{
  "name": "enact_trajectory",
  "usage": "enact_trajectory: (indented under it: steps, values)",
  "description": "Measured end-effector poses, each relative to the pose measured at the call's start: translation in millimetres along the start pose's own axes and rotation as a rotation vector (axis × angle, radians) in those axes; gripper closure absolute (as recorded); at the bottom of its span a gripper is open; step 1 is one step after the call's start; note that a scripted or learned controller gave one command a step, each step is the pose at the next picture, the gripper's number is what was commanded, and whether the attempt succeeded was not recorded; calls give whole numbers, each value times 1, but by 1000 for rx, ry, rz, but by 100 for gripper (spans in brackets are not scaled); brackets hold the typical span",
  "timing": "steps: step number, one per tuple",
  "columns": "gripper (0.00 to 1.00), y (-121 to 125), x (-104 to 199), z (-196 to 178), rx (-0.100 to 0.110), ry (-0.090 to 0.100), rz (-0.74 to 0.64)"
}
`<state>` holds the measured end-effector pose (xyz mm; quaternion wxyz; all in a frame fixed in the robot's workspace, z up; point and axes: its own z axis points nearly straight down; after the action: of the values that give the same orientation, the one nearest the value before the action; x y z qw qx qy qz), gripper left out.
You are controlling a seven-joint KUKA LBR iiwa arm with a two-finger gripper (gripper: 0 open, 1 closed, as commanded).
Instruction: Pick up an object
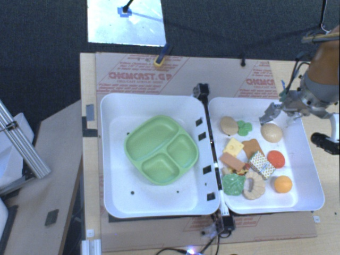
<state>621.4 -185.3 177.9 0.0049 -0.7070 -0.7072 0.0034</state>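
Two white bins are set side by side on the counter (pixel 133 70). A green divided plate (pixel 161 149) is seen in the left bin (pixel 114 195). Toy foods are piled in the right bin (pixel 308 195). The end effector (pixel 276 113) is held open just above a pale egg (pixel 271 132).

Dark carpet floor (pixel 37 41) surrounds a light wooden surface (pixel 64 142). A printed cardboard sheet (pixel 138 73) covers it. A reflective metal plate (pixel 125 15) lies on the floor beyond.
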Motion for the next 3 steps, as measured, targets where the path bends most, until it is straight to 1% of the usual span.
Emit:
enact_trajectory:
  steps: [1, 2, 3]
  values:
    - [0, 3, 0, -9, -13, -3, -3]
    - [0, 15, -1, 42, -14, -3, -6]
    - [0, 19, -1, 72, -26, -5, -5]
